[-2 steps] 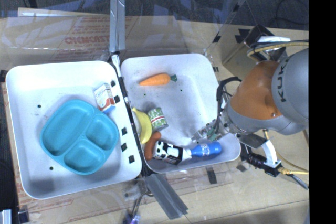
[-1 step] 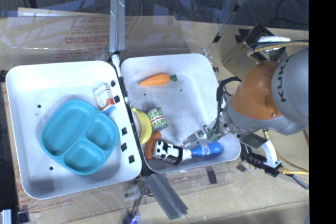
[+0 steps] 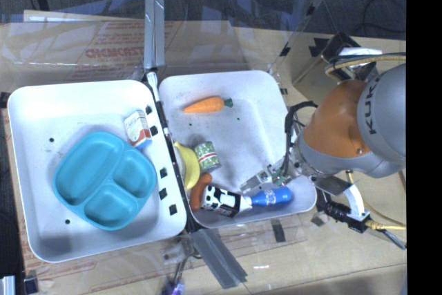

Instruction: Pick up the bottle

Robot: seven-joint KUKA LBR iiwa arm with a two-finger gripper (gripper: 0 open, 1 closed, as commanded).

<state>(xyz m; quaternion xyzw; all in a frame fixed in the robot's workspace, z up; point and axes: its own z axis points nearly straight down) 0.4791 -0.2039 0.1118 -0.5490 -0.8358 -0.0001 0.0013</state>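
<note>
Grey metal, the gripper [image 3: 266, 179] hangs low over the right bin's [image 3: 242, 83] near-right corner; whether its jaws are wide or narrow I cannot tell. Just beside it, toward the bin's near wall, lies the blue bottle [image 3: 271, 198], long axis running left-right. Further left sit a cow-patterned toy [image 3: 221, 200], a green can [image 3: 206, 155] and a banana [image 3: 185, 164].

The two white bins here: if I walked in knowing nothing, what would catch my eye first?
Probably the big grey arm with the orange band reaching in from the right, its gripper down by the blue plastic bottle at the near edge of the right white bin. Next, the bright blue divided plate in the left white bin, and the orange carrot lying apart at the right bin's far end.
</note>
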